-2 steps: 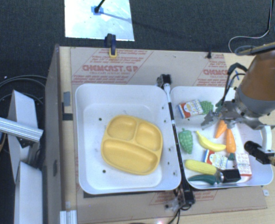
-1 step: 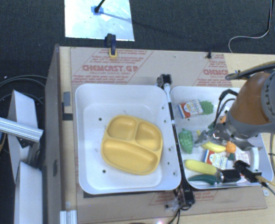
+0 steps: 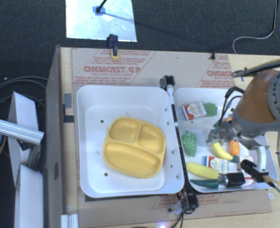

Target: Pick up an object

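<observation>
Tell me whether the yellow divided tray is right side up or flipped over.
Right side up. The yellow divided tray lies flat in the left bin with its three hollow compartments facing the camera, and nothing lies in them.

Right bin (image 3: 197,93) crowded with banana (image 3: 220,150), corn (image 3: 202,170), carton (image 3: 193,110); open floor around the yellow tray (image 3: 134,147)

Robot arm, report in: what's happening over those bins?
Gripper low in right bin, jaws unreadable. Nothing seen held. Banana, orange piece crowd close.
</observation>
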{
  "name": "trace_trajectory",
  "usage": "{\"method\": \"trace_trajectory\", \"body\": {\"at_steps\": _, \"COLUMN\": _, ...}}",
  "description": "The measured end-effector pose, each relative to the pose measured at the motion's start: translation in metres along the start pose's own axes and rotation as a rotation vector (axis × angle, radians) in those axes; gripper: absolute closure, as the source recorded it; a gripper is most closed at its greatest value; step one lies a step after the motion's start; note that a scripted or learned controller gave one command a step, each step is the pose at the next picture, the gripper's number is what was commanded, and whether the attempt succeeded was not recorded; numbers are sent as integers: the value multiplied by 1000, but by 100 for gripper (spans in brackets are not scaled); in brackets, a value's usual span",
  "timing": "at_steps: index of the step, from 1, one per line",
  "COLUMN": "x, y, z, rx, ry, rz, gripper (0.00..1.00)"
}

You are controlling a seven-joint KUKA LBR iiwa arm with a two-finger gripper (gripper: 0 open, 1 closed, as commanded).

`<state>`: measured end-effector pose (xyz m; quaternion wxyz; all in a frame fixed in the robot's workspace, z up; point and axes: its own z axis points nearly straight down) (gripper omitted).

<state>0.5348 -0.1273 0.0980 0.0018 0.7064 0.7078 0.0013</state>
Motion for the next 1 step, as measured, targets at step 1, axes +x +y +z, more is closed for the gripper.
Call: {"method": "trace_trajectory", "body": {"at_steps": 1, "x": 78, "y": 39, "z": -116, "rx": -11, "ry": 3, "rz": -12, "gripper": 100}}
